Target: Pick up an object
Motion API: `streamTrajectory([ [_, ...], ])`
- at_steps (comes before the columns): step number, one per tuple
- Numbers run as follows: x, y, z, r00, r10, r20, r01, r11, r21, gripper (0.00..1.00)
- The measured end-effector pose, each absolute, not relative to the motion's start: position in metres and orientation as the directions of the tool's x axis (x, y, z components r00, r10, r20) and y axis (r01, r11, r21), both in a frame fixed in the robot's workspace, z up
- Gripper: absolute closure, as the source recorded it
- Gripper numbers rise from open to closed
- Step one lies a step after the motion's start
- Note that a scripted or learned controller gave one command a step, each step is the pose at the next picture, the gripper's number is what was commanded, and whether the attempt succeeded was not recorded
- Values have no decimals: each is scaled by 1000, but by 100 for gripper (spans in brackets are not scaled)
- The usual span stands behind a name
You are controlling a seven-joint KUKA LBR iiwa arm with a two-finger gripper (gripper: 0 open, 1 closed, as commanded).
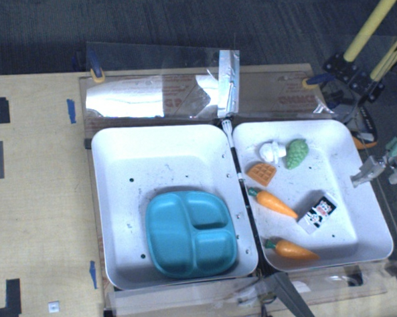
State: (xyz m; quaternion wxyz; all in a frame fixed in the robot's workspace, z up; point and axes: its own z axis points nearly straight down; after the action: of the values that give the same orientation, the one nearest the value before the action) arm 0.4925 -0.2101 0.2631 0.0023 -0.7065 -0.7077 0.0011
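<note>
One fixed cam above my bench, angled down, mid range. It frames both bins: left bin [113, 193] w/ teal tray [190, 242], right bin [340, 179], plus bench top [33, 198] at frame left.

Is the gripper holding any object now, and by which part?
Nothing is held. The gripper sits at the right bin's edge, apart from every object.

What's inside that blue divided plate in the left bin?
The blue three-compartment plastic plate holds nothing visible in its compartments. It covers the left white bin's floor beneath, so that patch stays unseen.
</note>
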Motion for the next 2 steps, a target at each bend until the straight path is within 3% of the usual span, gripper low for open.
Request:
streamTrajectory([
  [1, 523, -173, 128, -47, 999, 5, 999, 48, -11, 0],
  [2, 547, -205, 184, -70, 998, 0, 998, 70, -1, 0],
])
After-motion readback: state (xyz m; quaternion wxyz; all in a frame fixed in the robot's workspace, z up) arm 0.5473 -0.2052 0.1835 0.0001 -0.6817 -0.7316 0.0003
